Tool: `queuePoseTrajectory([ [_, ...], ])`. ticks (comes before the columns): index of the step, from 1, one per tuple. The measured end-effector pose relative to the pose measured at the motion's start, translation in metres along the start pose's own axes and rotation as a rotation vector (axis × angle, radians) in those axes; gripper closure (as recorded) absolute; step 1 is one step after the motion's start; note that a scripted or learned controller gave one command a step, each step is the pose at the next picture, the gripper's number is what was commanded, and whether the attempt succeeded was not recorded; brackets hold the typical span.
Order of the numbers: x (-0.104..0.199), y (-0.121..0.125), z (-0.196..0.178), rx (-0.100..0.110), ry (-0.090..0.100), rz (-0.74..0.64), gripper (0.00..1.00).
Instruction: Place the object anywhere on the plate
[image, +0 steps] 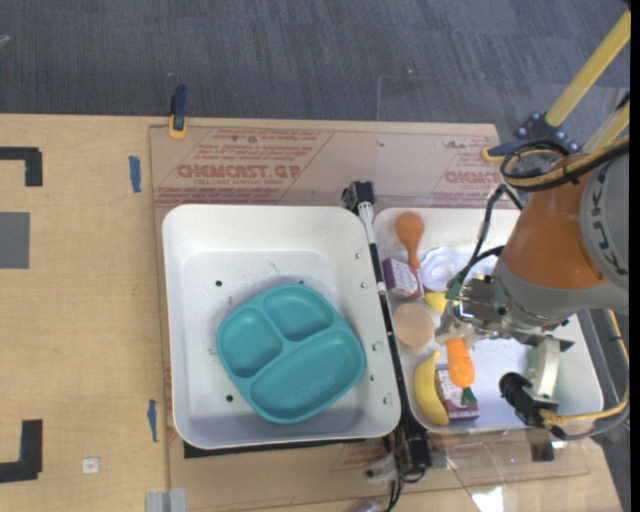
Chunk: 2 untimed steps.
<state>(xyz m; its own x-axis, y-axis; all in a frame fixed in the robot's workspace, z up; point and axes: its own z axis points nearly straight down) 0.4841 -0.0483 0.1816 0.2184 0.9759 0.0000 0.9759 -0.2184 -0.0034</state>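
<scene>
Bench (80, 300) carries 2 white bins side by side. Left bin (200, 250) has just the teal plate (290, 352), 3 compartments, sitting flat near the middle — the drop target, with open wall-to-wall room around it.

Right bin (590, 395) is the pick side, so the arm (560, 250) is parked low over it, coming in from the right and covering much of the floor.

Gripper (470, 312) sits at the arm's left end, just above the carrot (459, 362). Can't tell how wide it's set — the tip is buried under the wrist hardware — and nothing reads as held.

Carrot looks like the likely pick: right under the tool, lying partly on the banana (430, 392) and beside a purple carton (460, 402). It's in the right bin, well apart from the plate — task not started by my read.

Crowding is the risk — a snatch could drag the neighbours.
</scene>
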Motion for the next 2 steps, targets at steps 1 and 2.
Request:
queuePoseTrajectory([
  [1,0.071,-0.012,-0.032,-0.002,0.0,-0.127,1.0],
  [2,0.15,-0.01,-0.019,0.001,0.0,-0.192,1.0],
])
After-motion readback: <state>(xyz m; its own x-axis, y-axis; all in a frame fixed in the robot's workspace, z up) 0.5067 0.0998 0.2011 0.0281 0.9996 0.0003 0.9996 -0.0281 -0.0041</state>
